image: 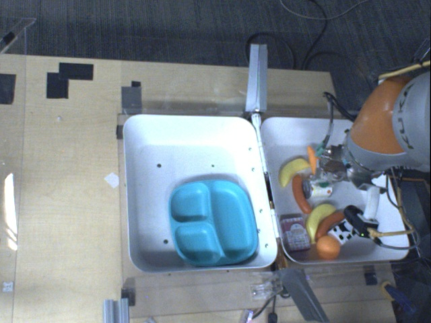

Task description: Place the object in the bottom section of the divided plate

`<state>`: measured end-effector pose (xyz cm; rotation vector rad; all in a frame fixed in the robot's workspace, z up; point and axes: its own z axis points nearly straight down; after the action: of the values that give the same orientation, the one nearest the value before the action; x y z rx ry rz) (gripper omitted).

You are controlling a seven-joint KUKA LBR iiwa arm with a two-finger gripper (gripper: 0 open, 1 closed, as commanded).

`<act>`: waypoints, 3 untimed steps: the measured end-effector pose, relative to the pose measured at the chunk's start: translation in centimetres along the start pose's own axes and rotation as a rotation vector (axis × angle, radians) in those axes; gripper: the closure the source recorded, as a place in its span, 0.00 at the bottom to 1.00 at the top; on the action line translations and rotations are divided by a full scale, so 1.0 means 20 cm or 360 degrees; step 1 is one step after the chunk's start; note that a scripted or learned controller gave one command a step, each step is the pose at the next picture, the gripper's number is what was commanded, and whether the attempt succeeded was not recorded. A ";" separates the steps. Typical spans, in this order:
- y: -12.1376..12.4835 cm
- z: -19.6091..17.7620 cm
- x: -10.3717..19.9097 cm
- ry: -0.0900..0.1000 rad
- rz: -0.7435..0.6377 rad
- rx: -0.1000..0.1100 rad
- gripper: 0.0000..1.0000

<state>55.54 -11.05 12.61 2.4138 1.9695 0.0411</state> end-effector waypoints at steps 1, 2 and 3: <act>0.25 -0.64 -0.08 -0.0003 -0.0242 0.0049 1.00; 0.08 -0.41 0.00 -0.0001 -0.0275 0.0054 1.00; -0.25 -0.09 0.09 0.0000 -0.0285 0.0056 1.00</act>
<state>50.92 -8.26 14.18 2.2459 2.1952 0.0026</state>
